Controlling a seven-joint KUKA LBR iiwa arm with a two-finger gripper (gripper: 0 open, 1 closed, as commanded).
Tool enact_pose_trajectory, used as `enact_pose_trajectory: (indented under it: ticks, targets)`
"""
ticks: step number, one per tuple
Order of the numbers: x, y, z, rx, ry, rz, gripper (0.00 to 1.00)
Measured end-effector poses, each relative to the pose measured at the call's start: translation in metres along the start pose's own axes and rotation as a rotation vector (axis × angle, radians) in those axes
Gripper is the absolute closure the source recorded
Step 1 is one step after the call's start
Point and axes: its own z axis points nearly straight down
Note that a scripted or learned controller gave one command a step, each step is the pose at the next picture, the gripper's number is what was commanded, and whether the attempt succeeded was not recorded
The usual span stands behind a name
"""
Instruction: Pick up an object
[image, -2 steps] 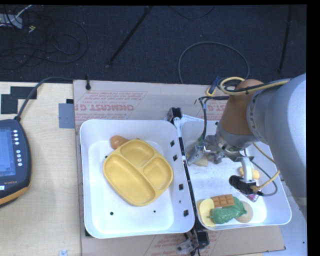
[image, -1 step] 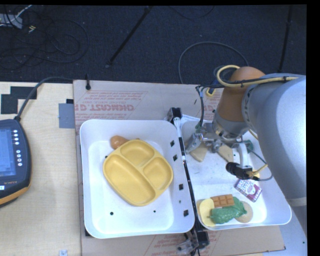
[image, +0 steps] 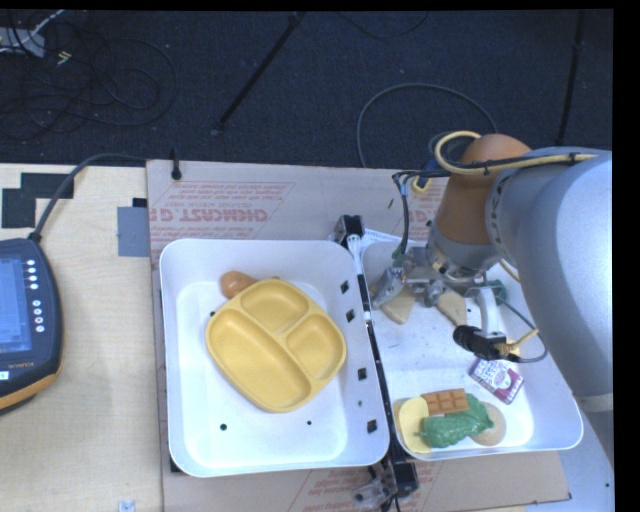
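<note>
My gripper (image: 422, 284) reaches down into the far left part of the right bin (image: 555, 432), below the orange band of the wrist. A pale tan wedge (image: 396, 308) lies right by the gripper on its left. A second tan piece (image: 453, 303) lies just to its right. The gripper's body hides whether it touches either one. A purple and white packet (image: 497, 379) lies nearer the front right. At the bin's front sits a small yellow plate (image: 408, 416) carrying a brown waffle piece (image: 445, 402) and a green toy (image: 453, 428).
The left bin (image: 190, 420) holds a large yellow divided plate (image: 275, 342), with an orange-brown object (image: 236, 282) peeking out behind it. The bins' shared wall (image: 366, 340) runs just left of the gripper. A handheld controller (image: 20, 315) lies at the far left of the bench.
</note>
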Motion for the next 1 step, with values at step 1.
enact_pose_trajectory:
  ticks: [1]
  targets:
    - [0.0025, -0.0002, 0.0002, 0.001, 0.001, 0.0, 0.0]
